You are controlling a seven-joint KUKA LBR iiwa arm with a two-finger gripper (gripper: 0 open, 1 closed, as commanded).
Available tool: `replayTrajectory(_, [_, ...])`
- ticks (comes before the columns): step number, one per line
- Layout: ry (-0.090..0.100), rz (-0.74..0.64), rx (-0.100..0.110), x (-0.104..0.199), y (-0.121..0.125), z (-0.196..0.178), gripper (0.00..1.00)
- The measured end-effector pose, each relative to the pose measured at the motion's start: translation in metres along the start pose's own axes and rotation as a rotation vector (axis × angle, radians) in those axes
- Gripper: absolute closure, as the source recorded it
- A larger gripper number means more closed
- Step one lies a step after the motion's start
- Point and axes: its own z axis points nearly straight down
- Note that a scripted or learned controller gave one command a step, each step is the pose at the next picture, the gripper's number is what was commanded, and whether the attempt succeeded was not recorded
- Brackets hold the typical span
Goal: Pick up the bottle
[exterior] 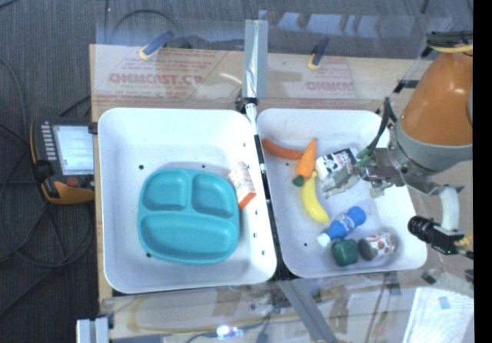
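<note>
Near edge of right bin: a dark green block and a small red-and-white can lying side by side at the front. Just behind them, the bottle, blue body, white cap, lies on its side on the bin floor, cap end toward front-left, touching or nearly touching the green block. Not lifted, nothing gripping it.

Progress: task looks barely started. No grasp on the bottle; descent, closing on it and lift all still to do, judging from how things lie.

Next back: yellow banana just left of the bottle, then an orange carrot and a second orange piece toward the back-left of the bin.

Claw sits behind the bottle, further into the bin, near a white carton with dark print. Cannot tell whether it's apart or together; metal parts blur into the carton. Bottle is near the claw, on its front side, apart from it, with the banana off to their left.

Left bin: teal divided tray, a small orange-and-white pack against the right wall. The table shows behind the bins.
</note>
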Motion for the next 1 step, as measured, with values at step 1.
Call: replayTrajectory(1, [-0.002, -0.164, -0.001, 0.0338, -0.0111, 0.0030, 0.00])
